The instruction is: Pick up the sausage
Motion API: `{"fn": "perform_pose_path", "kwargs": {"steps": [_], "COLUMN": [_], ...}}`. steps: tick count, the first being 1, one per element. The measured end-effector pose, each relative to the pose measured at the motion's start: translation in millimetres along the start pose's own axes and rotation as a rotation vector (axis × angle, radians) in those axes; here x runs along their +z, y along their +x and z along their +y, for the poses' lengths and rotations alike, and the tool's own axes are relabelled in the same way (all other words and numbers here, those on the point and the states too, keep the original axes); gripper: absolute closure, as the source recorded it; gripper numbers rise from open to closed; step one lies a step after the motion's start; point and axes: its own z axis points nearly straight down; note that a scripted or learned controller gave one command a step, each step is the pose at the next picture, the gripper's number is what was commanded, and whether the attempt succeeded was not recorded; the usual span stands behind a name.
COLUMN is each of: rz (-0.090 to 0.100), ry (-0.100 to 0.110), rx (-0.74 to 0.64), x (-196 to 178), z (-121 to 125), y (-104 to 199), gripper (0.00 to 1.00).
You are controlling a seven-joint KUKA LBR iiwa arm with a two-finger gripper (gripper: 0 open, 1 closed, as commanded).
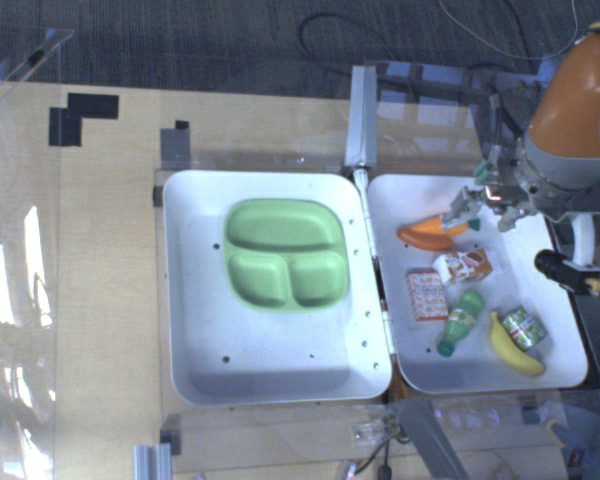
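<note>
I am watching the arm reach in over the right bin (400,363). The gripper (477,208) hangs low, right above the sausage (426,235). The sausage is the orange thing near the top left of that bin. It lies flat on the white floor. Its long side runs left to right, tipped up a bit toward the gripper. The fatter end points left, toward the green tray (285,253) in the other bin.

I think this is the reaching step, just before the grab. I cannot tell if the fingers (463,204) are spread or pinched, because they look small and blurry from up here. One tip seems to sit at the right end of the sausage, but I do not see the sausage between them.

Next, I think the fingers need to come down across the short way of the sausage, nearer its middle, and squeeze. The little brown carton (464,265) sits just below, so I must not bump it.
</note>
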Motion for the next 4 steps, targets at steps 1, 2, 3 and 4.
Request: {"fn": "perform_pose_path", "kwargs": {"steps": [1, 2, 3, 4], "rz": [-0.005, 0.0, 0.003, 0.0], "ry": [-0.024, -0.004, -0.013, -0.004], "rx": [0.008, 0.042, 0.041, 0.033], "x": [103, 125, 111, 25], "z": [48, 35, 37, 74], "y": [9, 34, 36, 49], "gripper": [0.0, 0.0, 1.0, 1.0]}}
